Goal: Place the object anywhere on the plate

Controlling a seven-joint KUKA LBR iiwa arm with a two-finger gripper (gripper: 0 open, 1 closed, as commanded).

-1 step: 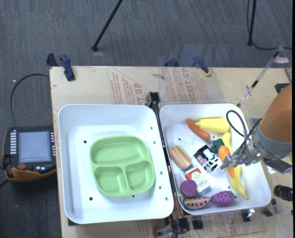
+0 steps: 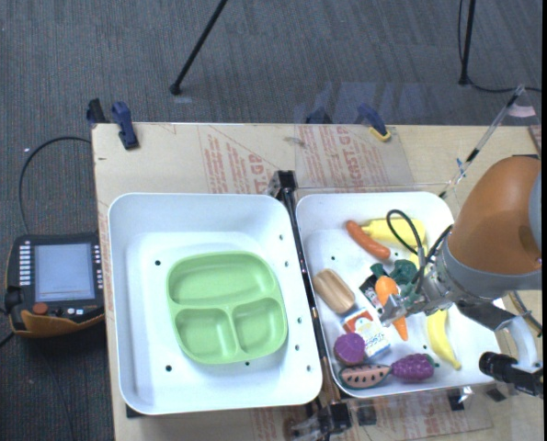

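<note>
Bench (image 2: 209, 159): brown board under me, centre of frame.
Left bin (image 2: 131, 246): lies on it, centre-left.
Right bin (image 2: 324, 211): touching the left bin, centre-right.
Clamps: blue one (image 2: 123, 124) upper left, another (image 2: 374, 122) top middle.

Green three-compartment plate (image 2: 225, 315) lies flat in the left white bin (image 2: 135, 246).

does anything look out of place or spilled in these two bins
Nothing stands out. The green plate lies flat in the left bin, nothing on it. The toy food, such as the banana and bread roll, sits jumbled inside the right bin, none spilled out. The gripper is low among it.
</note>
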